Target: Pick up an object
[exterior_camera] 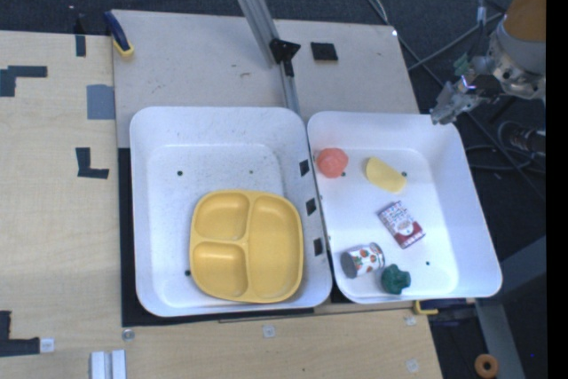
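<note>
The arm hangs beyond the right bin's (475,217) far right corner, claw (444,111) state unclear. That bin holds a red ball (333,161), yellow piece (385,174), red carton (401,224), can (362,260) and green lump (395,280); the left bin (160,191) holds a yellow tray (247,246).

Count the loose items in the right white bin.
5: round red ball, yellow lump, red-and-white packet, small printed can, green toy. None looks hidden.

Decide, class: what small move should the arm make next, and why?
Probably swing the gripper inward over the right bin toward the yellow object. The gripper sits at the bin's far right corner, holding nothing, and that object lies closest, apart from its neighbours.
</note>
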Robot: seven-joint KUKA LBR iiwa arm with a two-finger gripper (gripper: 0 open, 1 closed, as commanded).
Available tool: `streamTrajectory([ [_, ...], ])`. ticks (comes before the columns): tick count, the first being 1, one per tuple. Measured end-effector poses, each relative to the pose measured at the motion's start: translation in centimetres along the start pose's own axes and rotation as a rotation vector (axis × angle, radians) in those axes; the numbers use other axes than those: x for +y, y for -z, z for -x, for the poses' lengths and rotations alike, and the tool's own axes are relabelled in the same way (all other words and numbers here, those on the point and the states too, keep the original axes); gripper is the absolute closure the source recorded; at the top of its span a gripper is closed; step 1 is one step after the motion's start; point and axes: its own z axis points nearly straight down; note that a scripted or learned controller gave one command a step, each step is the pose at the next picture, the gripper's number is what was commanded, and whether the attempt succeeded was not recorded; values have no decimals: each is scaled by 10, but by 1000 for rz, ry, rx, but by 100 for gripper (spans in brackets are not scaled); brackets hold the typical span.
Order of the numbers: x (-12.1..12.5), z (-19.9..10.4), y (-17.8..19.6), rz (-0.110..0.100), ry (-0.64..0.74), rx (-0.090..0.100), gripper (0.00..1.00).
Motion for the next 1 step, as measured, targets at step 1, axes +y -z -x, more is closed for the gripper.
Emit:
streamTrajectory([
  [1, -9, -53, -14, -8, 3, 3, 100],
])
